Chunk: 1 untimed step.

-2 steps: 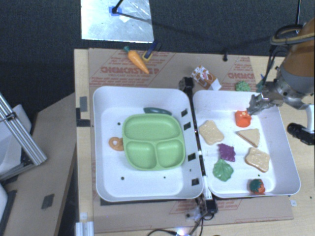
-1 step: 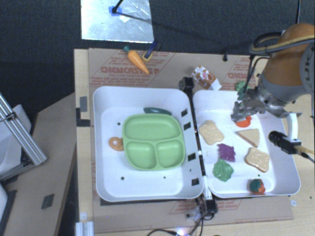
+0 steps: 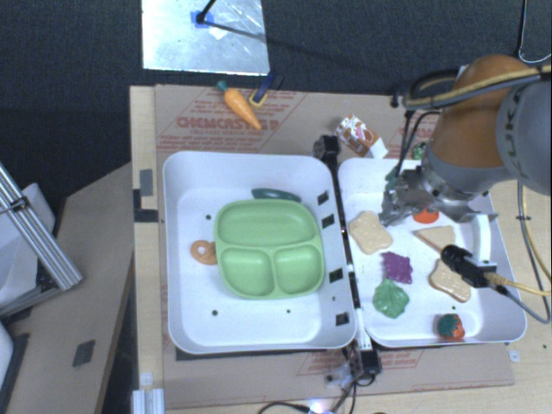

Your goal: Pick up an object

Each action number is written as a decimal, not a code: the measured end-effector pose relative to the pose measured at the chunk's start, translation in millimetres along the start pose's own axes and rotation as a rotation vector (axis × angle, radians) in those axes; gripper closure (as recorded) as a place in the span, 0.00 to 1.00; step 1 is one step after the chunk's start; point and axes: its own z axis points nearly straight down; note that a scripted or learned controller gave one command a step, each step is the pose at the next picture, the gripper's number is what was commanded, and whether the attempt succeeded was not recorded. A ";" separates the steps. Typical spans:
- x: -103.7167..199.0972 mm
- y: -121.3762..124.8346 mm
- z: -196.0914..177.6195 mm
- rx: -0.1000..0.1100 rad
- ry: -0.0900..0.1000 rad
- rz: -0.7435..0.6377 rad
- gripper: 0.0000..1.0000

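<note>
Toast slice (image 3: 370, 231) lies in the right bin (image 3: 509, 322), just below-left of the hand (image 3: 395, 207), whose grip state cannot be told. Nearby lie a purple piece (image 3: 398, 266), a green leaf (image 3: 390, 299) and more bread (image 3: 450, 280). A green divided plate (image 3: 267, 247) fills the left bin (image 3: 185, 257).

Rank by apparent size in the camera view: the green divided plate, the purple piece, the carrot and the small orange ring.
1. green divided plate, by far the largest.
2. carrot and purple piece look about alike; I won't rank them.
3. orange ring, smallest.
</note>
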 end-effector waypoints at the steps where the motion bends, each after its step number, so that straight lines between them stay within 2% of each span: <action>1: 45.9 -7.2 -18.6 -0.004 0.000 -0.002 1.00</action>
